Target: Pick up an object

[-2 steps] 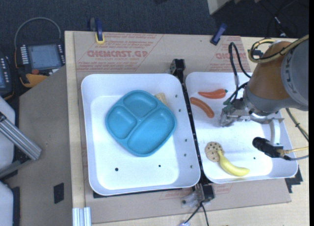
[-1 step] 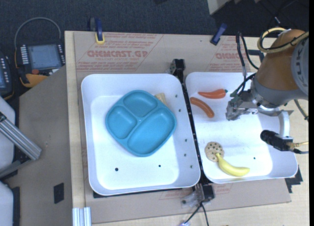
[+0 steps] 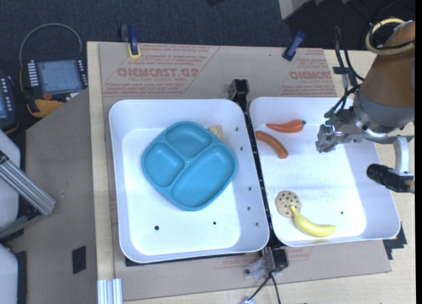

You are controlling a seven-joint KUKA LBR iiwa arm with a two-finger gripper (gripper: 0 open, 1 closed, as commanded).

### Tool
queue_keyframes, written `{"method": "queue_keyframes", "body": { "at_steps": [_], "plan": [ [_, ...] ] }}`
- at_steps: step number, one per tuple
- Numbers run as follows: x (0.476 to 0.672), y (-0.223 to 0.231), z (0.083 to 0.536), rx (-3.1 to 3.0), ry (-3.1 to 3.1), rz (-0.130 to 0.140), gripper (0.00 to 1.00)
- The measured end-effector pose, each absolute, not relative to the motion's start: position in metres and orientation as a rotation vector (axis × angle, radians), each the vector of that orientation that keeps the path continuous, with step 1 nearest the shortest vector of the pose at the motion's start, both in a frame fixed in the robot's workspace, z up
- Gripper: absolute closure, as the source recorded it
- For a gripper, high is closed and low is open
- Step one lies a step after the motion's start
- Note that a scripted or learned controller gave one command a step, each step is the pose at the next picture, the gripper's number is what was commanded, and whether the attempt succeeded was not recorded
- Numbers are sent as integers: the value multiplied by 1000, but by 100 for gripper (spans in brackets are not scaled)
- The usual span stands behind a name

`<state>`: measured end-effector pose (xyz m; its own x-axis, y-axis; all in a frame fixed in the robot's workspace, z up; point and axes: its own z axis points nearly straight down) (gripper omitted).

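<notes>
In the right bin [image 3: 369,223] lie an orange-red chili pepper [image 3: 285,125], a brown sausage [image 3: 271,144], a round speckled cookie [image 3: 287,200] and a yellow banana [image 3: 310,225]. The cookie touches the banana's upper end. My gripper [image 3: 328,139] hangs over the bin's upper right part, to the right of the pepper and sausage and apart from them. Nothing shows between its fingers.
The left bin [image 3: 132,164] holds a blue divided plate [image 3: 190,165], with a small tan item [image 3: 215,132] peeking out at its top right edge. A black clamp [image 3: 238,89] sits where the bins meet at the back. The arm's orange and grey body [image 3: 389,78] crosses the right bin's far corner.
</notes>
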<state>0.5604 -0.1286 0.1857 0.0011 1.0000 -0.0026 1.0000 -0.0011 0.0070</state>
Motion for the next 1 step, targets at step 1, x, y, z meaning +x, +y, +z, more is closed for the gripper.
{"method": "queue_keyframes", "body": {
  "at_steps": [1],
  "plan": [
    [562, -129, 240, 2214, 2217, 6, 100]
  ]
}}
